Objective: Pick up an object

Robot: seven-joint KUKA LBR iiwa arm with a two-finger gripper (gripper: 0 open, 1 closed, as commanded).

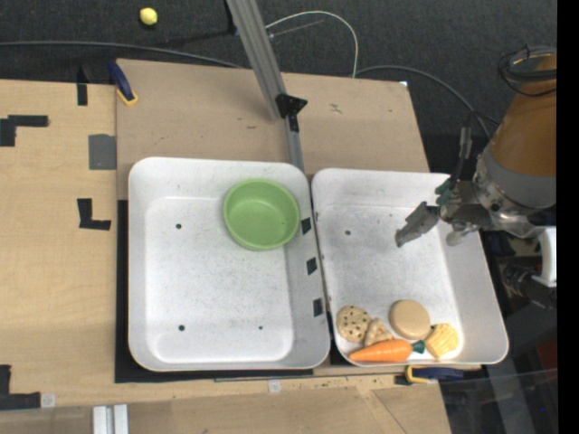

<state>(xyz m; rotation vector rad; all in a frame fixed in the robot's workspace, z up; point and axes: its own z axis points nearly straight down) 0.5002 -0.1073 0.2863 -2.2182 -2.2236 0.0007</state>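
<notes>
Nearest us, at the right bin's (470, 269) five o'clock corner, huddle a smooth orange carrot (381, 352), speckled cookie (352, 320), tan bun (410, 317) and ridged yellow piece (442, 340). We should descend squarely on one. Jaws (432, 222) hang at two o'clock; we cannot tell their spread. Farther left sits a glossy green bowl (261, 213).

Green bowl (261, 213) in left bin (158, 269); gripper (432, 224) above right bin (362, 197); carrot (384, 352) near its front.
</notes>
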